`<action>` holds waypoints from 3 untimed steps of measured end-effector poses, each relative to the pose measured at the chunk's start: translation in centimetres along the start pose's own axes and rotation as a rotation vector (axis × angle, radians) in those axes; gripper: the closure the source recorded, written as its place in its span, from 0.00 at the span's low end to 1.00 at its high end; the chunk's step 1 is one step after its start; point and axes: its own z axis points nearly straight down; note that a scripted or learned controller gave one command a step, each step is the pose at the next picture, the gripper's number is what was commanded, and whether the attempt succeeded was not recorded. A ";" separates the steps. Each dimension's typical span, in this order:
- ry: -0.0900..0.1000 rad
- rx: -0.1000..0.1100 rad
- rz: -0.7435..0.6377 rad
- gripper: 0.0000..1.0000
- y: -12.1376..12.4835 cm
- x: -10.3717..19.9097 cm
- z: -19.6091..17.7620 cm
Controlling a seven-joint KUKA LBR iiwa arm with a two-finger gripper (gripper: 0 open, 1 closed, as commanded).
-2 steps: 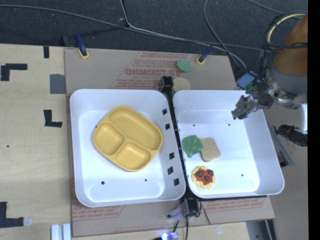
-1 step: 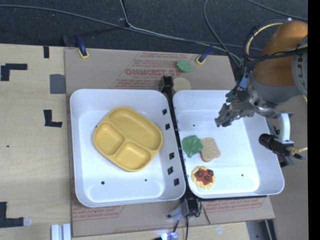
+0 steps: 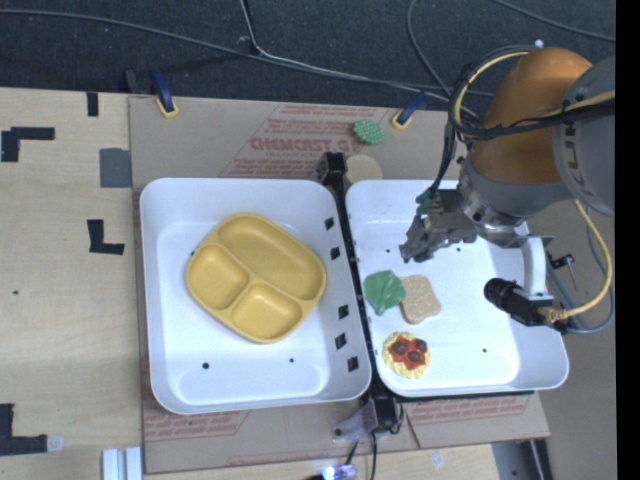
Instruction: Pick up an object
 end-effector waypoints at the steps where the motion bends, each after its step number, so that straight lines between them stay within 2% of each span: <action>1: -0.001 0.001 0.001 1.00 -2.0 5.0 0.2; 3: -0.001 0.001 0.000 1.00 -4.7 15.2 2.7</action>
